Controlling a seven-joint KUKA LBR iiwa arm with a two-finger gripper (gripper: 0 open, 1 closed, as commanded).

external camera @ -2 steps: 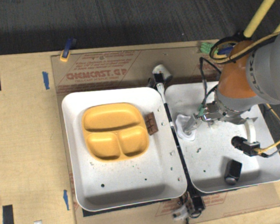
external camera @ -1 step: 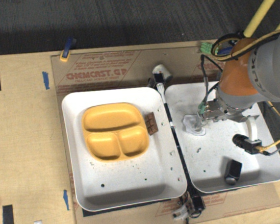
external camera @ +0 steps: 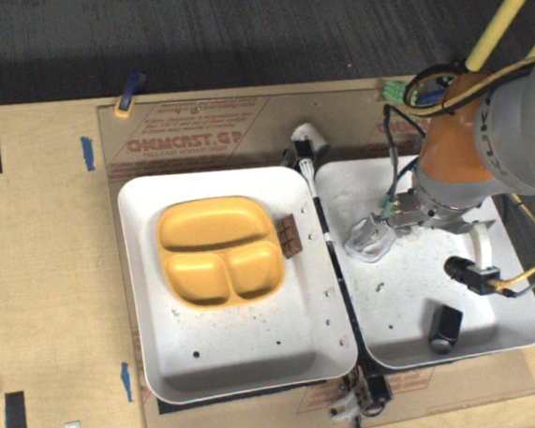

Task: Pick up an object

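Observation:
My gripper (external camera: 387,218) reaches into the right bin (external camera: 505,331) from the right, low over its upper left part. A small clear, shiny object (external camera: 367,237) lies right at the gripper's tip, touching or nearly touching it; I cannot tell whether it is held. A small black block (external camera: 445,325) lies near the right bin's front wall. In the left bin (external camera: 235,367) sits a yellow three-compartment tray (external camera: 220,250), with a small brown piece (external camera: 287,236) at its right edge.
A black part with a yellow cable (external camera: 475,275) hangs below the arm over the right bin's right side. The divider between the bins (external camera: 334,268) runs just left of the gripper. A cardboard sheet (external camera: 194,131) lies behind the bins.

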